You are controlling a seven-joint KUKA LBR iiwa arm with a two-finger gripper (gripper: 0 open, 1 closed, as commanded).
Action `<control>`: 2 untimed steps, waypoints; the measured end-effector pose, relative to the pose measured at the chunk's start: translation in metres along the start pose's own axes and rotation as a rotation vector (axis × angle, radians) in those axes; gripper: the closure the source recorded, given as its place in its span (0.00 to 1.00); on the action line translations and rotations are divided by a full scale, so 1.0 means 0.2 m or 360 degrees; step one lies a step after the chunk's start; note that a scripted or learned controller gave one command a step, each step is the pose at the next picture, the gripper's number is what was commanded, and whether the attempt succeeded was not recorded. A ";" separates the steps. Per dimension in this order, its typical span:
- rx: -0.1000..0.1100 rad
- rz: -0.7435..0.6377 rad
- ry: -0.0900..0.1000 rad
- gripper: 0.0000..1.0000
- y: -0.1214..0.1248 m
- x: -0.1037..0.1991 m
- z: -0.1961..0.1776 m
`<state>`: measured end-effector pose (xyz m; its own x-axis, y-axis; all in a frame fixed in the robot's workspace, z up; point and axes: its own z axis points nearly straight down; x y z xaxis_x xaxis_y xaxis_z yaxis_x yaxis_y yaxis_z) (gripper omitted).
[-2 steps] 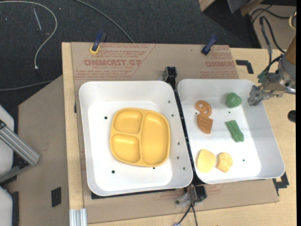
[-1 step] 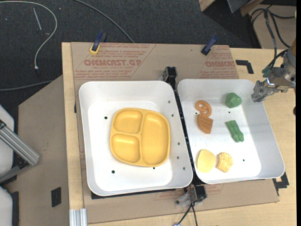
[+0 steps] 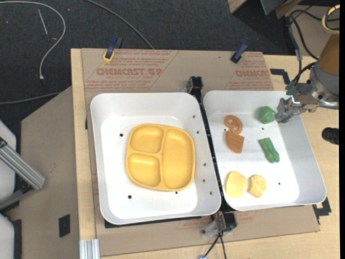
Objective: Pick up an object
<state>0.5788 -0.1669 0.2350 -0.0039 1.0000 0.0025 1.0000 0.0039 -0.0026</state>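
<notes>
six small food pieces lie in the right bin point(image 3: 307, 144); the pincer point(image 3: 284, 111) sits beside the round green piece point(image 3: 266, 114) near the tabletop's far right corner, probably lining up; whether it's open i cannot tell.

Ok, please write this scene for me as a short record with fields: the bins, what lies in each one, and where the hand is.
left bin: holds a yellow divided plate
right bin: holds six small food toys
upper row: brown pretzel, round green piece
middle row: brown waffle piece, long green piece
lower row: pale yellow slice touching a corn piece
hand: over the right bin's upper right part, just beside the round green piece
object between fingers: none visible
</notes>
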 end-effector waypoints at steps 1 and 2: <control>-0.0001 -0.0002 0.0000 1.00 0.00 0.28 0.02; 0.0000 -0.0002 0.0001 1.00 -0.03 0.50 0.02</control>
<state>0.5722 -0.0670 0.2304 -0.0052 1.0000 0.0032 1.0000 0.0052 -0.0028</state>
